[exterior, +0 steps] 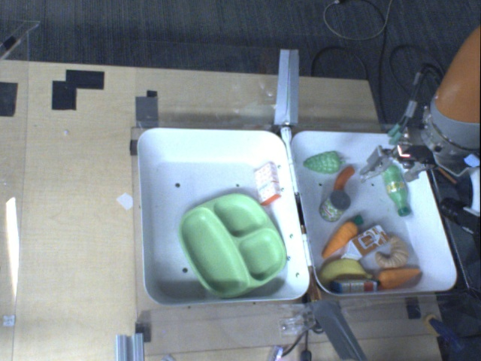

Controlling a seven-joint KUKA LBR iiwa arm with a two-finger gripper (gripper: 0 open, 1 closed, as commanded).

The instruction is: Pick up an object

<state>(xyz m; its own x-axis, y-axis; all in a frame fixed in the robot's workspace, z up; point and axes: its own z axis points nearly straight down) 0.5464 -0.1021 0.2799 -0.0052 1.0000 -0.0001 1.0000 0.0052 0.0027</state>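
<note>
The hand (392, 159) clasps the green bottle (396, 186); the snack packet's (267, 183) print is unreadable.

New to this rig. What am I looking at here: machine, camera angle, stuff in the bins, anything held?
One fixed camera looks down at a slant on a wooden bench with two shallow white bins side by side. The grey arm with an orange band reaches in from the right; it is a KUKA iiwa, and its gripper sits over the right bin. The left bin holds a green divided plate and a small red-and-white packet. The right bin holds toy food: a green bottle just below the gripper, a carrot, a banana, a green leafy piece and others. I cannot tell whether anything is held.
</note>
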